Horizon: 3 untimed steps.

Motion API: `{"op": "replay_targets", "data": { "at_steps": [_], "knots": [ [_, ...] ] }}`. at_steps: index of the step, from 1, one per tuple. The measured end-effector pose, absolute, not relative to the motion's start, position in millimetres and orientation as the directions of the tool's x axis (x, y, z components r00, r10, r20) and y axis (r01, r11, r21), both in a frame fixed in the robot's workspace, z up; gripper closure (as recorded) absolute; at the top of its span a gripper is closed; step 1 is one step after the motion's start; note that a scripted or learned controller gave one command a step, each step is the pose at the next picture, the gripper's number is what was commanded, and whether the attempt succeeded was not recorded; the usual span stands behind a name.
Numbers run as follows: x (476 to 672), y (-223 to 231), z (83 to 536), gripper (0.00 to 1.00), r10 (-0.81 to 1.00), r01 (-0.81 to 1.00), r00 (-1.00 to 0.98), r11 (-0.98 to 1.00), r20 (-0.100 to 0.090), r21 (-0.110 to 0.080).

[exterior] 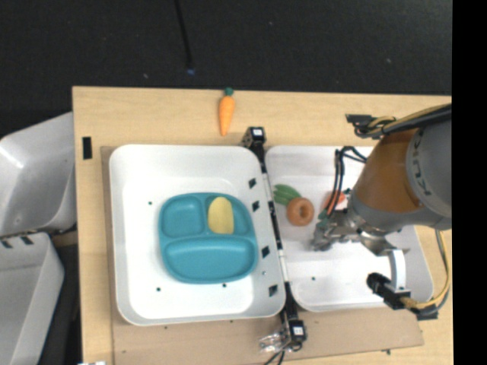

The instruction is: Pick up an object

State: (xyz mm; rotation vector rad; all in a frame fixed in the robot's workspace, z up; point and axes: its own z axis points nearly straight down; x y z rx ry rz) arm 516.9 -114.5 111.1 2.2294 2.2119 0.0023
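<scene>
Partly arm-hidden pincer beside doughnut.

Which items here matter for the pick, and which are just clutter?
In play, right bin beside the gripper:
- round brown doughnut-shaped toy
- green leafy toy, just left of and above it

Lying about:
- blue divided plastic tray in the left bin
- yellow oval toy in the tray's upper right compartment
- orange toy carrot on the wooden bench, above the bins
</scene>
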Motion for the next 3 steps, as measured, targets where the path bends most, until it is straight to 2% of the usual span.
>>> {"op": "replay_targets", "data": {
  "at_steps": [2, 3],
  "knots": [
    [509.5, -125.0, 204.1, 1.0, 1.0, 1.0, 0.008, -0.008, -0.002, 0.006],
    [511.1, -126.4, 229.7, 1.0, 1.0, 1.0, -0.001, 0.001, -0.001, 0.005]
  ]
}}
